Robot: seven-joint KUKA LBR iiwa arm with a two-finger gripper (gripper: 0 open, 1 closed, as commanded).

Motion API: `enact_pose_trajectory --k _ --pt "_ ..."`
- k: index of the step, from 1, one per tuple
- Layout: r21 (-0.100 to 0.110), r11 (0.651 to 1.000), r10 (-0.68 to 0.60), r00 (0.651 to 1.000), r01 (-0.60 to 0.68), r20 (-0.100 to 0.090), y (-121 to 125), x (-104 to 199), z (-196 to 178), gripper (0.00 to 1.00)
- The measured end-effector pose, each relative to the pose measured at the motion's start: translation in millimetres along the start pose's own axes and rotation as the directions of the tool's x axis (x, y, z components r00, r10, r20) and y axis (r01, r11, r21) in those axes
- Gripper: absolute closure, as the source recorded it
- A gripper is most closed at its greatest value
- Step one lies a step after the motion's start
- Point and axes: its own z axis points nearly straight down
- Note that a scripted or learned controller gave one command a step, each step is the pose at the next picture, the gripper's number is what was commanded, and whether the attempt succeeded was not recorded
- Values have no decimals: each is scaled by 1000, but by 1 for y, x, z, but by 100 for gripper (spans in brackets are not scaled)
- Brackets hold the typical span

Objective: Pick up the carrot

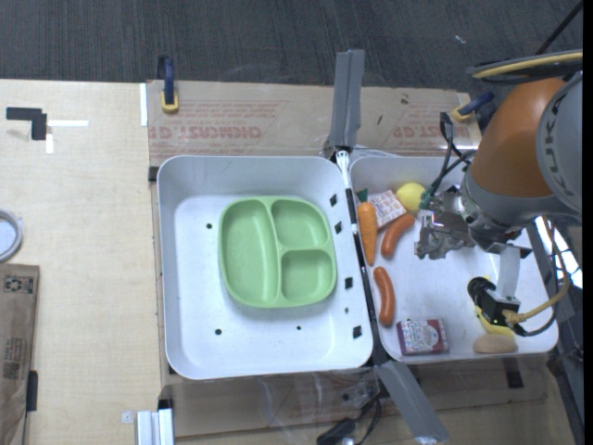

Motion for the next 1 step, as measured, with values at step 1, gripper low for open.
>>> enact_pose_trajectory --k 1 --pt "7 1000 -2 1000 2 3 0 -1 -5 100"
